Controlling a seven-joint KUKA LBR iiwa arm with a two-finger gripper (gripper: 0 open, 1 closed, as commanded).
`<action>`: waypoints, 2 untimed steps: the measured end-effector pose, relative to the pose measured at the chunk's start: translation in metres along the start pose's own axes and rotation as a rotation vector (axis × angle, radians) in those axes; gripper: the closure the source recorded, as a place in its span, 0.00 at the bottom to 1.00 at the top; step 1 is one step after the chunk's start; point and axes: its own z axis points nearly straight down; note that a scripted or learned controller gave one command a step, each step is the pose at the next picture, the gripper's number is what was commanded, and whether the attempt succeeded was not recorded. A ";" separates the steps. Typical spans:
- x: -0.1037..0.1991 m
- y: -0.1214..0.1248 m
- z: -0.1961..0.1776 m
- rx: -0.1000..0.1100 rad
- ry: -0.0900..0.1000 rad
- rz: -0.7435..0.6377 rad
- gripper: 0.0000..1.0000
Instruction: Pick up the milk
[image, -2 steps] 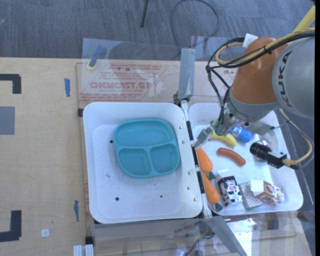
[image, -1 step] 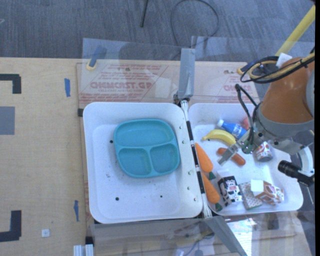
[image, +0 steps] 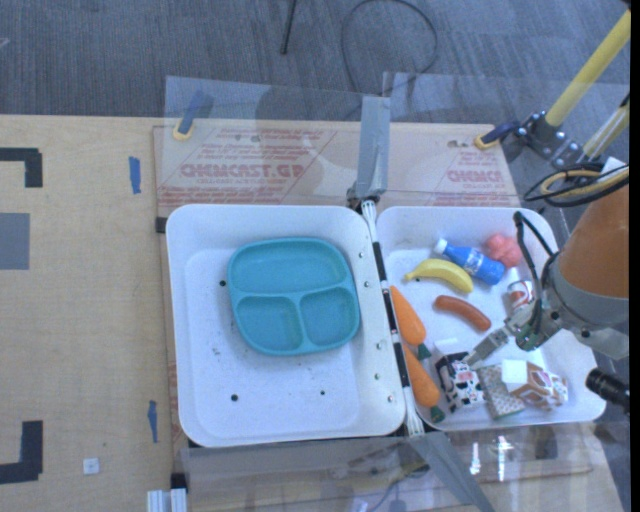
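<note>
The milk (image: 463, 386) is a small carton with black cow patches. It lies near the front edge of the right bin (image: 445, 225), beside a carrot. My gripper (image: 458, 362) reaches in from the right, tilted down to the left. Its tip is just above the milk's back end, close to it or touching it. The carton rests on the bin floor.
The right bin also holds two carrots (image: 407, 314), a sausage (image: 462, 311), a banana (image: 440, 271), a blue bottle (image: 472, 262), a pink item (image: 503, 247), a small can (image: 518, 293) and wrapped food (image: 540, 386) right of the milk. A teal divided plate (image: 293, 295) sits in the left bin (image: 195, 330).
</note>
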 end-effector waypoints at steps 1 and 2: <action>0.031 0.011 0.039 0.001 0.001 0.119 0.00; 0.030 0.011 0.030 -0.001 0.000 0.122 1.00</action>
